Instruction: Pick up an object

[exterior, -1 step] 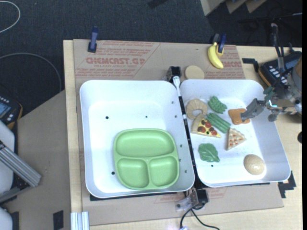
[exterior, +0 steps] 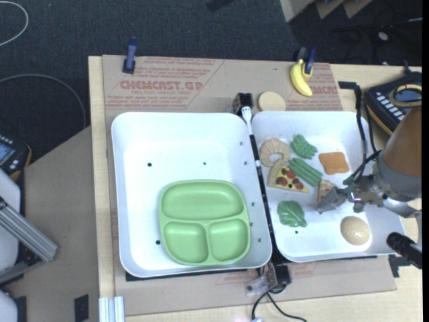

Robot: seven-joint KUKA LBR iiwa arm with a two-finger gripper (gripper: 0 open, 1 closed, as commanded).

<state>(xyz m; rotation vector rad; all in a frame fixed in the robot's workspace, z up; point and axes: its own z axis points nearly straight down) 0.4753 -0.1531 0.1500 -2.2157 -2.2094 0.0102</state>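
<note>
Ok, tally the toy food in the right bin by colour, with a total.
Green: 3, a pea pod, a long pod, a leafy piece
Tan: 2, a bagel, a round roll
Orange: 1, a square piece
Mixed colours: 1, a pizza slice
Total: 7

Pale-green tray (exterior: 204, 221), yellow banana (exterior: 301, 80), orange square (exterior: 333, 162) — white bins (exterior: 131, 180)
</note>
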